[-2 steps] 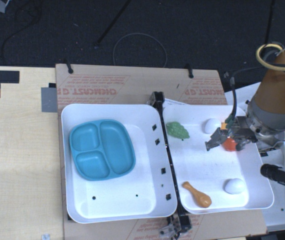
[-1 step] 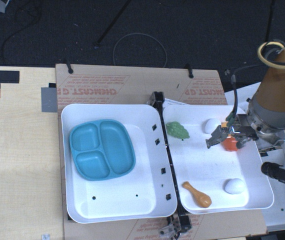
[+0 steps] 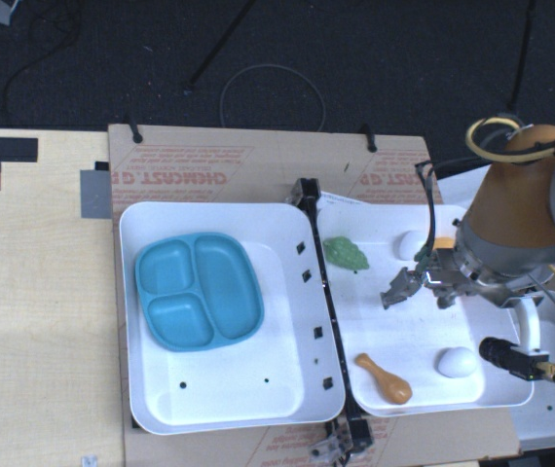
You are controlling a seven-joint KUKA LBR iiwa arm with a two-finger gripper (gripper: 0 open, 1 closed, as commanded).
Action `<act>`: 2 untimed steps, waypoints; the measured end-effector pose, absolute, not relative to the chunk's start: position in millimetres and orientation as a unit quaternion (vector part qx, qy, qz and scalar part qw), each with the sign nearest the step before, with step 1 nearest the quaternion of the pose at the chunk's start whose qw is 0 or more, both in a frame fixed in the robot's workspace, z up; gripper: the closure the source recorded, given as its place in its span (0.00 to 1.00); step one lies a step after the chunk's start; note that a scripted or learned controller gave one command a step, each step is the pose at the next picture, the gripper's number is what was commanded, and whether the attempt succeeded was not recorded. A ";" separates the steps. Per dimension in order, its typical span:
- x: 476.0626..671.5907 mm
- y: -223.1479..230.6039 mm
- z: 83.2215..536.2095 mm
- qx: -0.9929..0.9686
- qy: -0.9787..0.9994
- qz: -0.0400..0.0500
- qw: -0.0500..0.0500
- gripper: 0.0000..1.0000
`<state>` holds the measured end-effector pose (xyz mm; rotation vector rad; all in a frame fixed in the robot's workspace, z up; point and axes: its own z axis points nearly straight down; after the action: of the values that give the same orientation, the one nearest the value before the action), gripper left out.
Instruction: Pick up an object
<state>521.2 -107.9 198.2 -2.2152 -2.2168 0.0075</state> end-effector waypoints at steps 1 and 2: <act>513.6 -106.8 152.4 -0.707 -0.707 0.002 0.004 0.00; 516.2 -99.9 106.5 -0.708 -0.707 0.002 0.003 0.00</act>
<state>516.2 -99.9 106.5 -2.2181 -2.2150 0.0055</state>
